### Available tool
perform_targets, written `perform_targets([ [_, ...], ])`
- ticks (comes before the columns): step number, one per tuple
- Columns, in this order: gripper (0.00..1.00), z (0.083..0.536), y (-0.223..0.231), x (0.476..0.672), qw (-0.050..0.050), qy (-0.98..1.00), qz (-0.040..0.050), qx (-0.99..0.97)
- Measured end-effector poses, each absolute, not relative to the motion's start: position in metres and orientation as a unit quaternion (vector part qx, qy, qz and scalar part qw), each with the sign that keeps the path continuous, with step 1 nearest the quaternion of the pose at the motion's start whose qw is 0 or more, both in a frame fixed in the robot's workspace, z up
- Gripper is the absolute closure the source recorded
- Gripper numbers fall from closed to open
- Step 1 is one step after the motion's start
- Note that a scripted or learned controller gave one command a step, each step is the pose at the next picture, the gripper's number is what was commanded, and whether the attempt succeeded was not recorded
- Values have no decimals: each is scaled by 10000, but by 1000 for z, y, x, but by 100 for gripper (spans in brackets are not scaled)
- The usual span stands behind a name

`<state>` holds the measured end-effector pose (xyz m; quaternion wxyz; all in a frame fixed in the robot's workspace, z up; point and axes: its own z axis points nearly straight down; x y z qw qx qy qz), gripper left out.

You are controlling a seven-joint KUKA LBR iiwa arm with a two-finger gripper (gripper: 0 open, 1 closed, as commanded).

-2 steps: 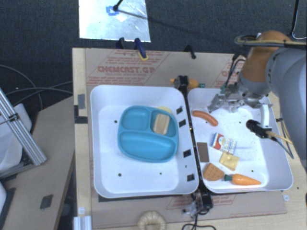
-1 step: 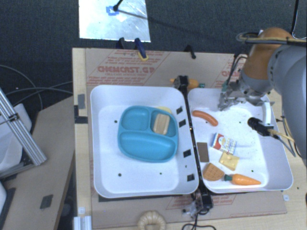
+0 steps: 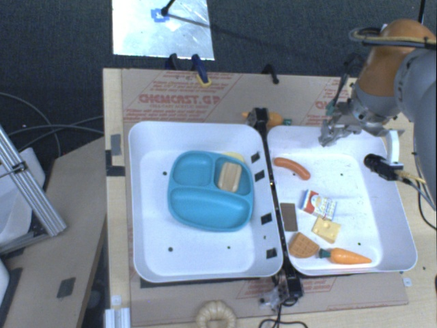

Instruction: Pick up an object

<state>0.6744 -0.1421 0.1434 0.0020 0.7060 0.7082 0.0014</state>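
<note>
Orange and nearest the gripper (image 3: 330,137) – whose finger state I cannot tell as it hovers over the right bin's (image 3: 403,234) far edge – the sausage (image 3: 292,167) seems the easiest pick: descend squarely across its width, clear of the wall.

Even, fairly bright light is falling from above, washing the two white bins (image 3: 205,265) close to overexposure. A reflective sheet (image 3: 162,19) at eleven o'clock is throwing back patchy glare. The dark floor (image 3: 48,39) is staying dim. Shadows are lying soft and short, hugging the blue divided tray (image 3: 205,207). The frame is looking slightly grainy and soft, blurring most at three o'clock.
</note>
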Motion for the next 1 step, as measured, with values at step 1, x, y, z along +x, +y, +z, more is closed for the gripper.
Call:
perform_targets([
  [1,100,190,-136,674,29,7088,24,7054],
])
